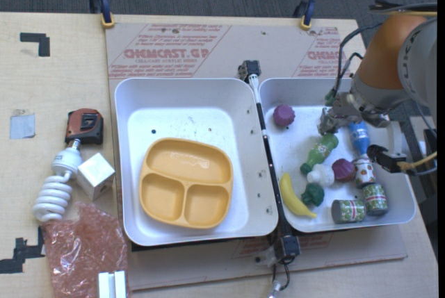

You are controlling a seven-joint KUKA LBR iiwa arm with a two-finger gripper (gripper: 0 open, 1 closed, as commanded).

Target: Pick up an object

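Arm over the right bin, gripper low among the toys

The gripper sits at the bin's one o'clock, just above the green bottle and beside the blue bottle; apparently nothing is held, though I cannot tell if it is apart or together

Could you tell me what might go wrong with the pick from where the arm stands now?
1. The gripper hovers over a crowded patch of the right bin: the green bottle, blue bottle and maroon ball lie close together, so a descent may nudge a neighbour or pinch two things at once.
2. The bottles lie on their sides and may roll away under contact.
3. The purple ball could also roll if bumped.
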